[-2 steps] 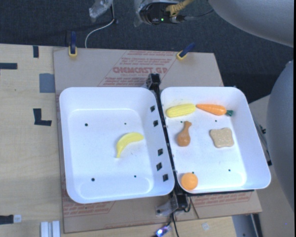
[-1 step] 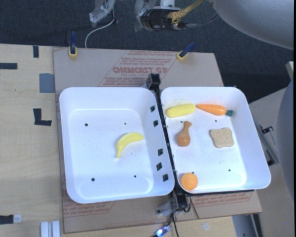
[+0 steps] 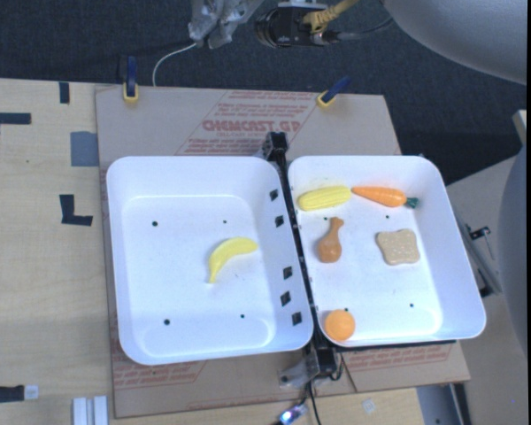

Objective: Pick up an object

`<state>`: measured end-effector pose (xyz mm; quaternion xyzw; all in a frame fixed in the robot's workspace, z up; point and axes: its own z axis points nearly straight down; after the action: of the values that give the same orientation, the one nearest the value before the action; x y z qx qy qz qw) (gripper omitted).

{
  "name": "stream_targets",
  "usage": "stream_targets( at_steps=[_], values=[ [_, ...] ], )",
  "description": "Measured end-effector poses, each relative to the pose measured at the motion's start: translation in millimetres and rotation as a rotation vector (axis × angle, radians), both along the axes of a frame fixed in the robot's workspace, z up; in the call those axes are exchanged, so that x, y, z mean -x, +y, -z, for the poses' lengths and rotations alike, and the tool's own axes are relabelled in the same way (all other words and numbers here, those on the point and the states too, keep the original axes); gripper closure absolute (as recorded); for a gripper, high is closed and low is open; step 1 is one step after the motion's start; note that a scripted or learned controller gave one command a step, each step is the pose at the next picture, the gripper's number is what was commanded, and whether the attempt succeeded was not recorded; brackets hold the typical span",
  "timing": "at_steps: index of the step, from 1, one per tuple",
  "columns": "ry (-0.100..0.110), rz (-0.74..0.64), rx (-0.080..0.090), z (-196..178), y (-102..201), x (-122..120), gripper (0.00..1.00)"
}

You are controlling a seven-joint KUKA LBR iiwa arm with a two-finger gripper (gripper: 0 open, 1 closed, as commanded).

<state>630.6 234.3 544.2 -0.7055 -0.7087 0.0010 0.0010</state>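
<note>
My gripper (image 3: 218,14) hangs at the top of the camera view, beyond the far edge of the bench and well away from both bins. A yellow banana (image 3: 230,255) lies alone in the middle of the left bin (image 3: 117,237). The right bin (image 3: 456,264) holds a yellow corn cob (image 3: 323,198) by its far left wall, an orange carrot (image 3: 382,196) beside it, a brown drumstick (image 3: 330,240), a tan bread slice (image 3: 397,247), and an orange ball-shaped fruit (image 3: 339,325) at the near left corner.
Both bins rest on a cardboard sheet (image 3: 248,122) held by two clamps (image 3: 130,85) (image 3: 334,88) at its far edge. A black divider strip (image 3: 288,237) runs between the bins. The grey arm body (image 3: 465,11) looms at the top right.
</note>
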Motion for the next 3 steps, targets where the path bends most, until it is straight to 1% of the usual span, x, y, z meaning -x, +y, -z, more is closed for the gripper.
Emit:
stream_targets(
  at_steps=[1,3],
  values=[
    [-0.004,0.004,0.001,11,-1,-39,1.00],
    [-0.001,0.000,0.003,-9,1,-37,1.00]
  ],
)
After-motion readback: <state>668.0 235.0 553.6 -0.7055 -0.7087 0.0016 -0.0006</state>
